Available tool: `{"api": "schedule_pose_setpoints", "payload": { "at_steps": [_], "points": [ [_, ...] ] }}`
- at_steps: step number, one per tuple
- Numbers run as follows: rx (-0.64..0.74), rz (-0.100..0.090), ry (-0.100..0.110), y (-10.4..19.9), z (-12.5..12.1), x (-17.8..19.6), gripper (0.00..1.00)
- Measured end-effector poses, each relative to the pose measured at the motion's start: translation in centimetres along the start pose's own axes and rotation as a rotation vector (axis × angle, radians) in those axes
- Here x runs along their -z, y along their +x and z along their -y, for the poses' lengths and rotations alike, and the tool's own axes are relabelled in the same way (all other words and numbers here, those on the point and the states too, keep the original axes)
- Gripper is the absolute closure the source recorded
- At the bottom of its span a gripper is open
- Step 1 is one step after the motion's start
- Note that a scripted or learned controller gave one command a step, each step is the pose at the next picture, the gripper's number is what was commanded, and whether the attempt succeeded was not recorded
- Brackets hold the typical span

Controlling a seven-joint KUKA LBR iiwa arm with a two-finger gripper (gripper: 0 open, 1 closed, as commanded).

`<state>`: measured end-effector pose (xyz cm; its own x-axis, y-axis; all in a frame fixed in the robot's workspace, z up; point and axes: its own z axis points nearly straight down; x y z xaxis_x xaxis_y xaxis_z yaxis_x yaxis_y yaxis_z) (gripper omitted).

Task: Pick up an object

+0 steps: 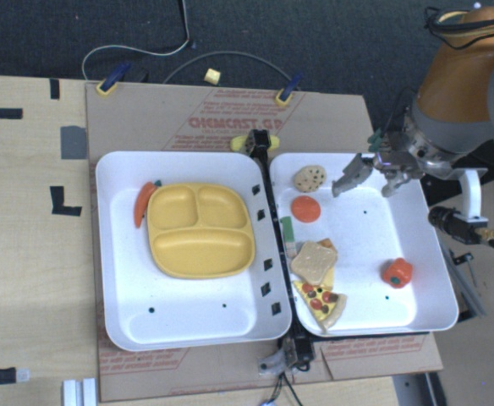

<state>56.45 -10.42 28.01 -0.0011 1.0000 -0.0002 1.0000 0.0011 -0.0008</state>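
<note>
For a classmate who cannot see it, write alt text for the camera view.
A grey and orange robot arm holds its open pincer above the right bin, which contains a cookie, tomato slice, sandwich, pizza slice and tomato. The left bin holds a yellow divided plate beside a carrot.

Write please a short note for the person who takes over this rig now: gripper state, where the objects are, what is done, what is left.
Gripper: open, holding nothing, above the right bin's upper edge.
Right bin: cookie, orange disc, sandwich, pizza slice, tomato.
Left bin: yellow divided plate, carrot beside it.
Done: nothing picked.
Left: grasp one object and lift it; the cookie lies nearest.
</note>
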Motion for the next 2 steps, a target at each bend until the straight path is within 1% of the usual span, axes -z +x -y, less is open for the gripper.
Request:
{"api": "schedule_pose_setpoints", "payload": {
  "at_steps": [1, 2],
  "points": [
    [0.003, -0.002, 0.01, 3.8, -4.8, -10.3, 0.0],
    [-0.003, 0.001, 0.007, 0.3, -5.4, -19.6, 0.0]
  ]
}}
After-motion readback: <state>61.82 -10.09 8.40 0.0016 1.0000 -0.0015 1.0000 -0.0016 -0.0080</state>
